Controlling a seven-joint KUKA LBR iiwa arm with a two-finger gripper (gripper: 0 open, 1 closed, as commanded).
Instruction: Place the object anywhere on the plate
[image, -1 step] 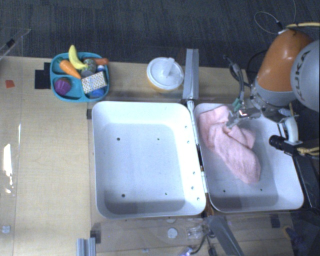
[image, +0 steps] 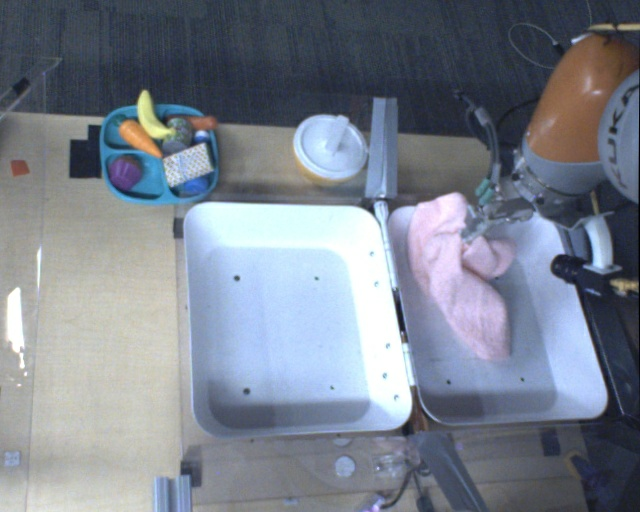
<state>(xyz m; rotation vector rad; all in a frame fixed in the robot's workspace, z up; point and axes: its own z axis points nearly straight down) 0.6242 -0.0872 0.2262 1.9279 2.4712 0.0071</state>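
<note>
Camera view shows you the gripper low over the far part of the right bin, its fingers pinched on a bunched fold of the pink towel. The towel trails from there toward the near side. The left bin sits just beside it, touching.
</note>
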